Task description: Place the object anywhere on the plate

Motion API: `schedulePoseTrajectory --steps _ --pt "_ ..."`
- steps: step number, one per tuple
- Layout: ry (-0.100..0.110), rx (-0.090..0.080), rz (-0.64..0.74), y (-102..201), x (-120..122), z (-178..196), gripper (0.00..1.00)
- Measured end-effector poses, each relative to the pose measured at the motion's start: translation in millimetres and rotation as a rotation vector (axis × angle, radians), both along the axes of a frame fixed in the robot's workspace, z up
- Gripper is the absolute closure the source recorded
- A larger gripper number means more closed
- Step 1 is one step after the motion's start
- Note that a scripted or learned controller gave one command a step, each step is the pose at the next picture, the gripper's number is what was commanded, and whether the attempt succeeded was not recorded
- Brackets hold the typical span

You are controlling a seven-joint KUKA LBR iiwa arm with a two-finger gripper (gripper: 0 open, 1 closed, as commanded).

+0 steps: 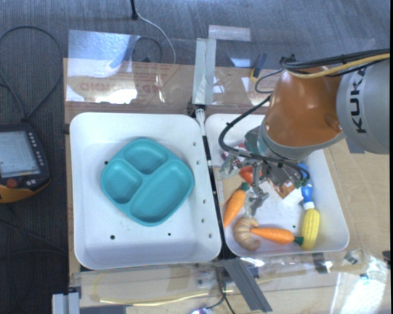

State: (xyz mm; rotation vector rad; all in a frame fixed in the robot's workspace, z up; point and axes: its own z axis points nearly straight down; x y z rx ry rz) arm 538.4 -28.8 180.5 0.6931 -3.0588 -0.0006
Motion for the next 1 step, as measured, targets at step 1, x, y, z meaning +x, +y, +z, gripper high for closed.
schedulePoseTrajectory --steps 1 --pt "0.004 -0.001 -0.001 0.4 0.0 6.1 1.00"
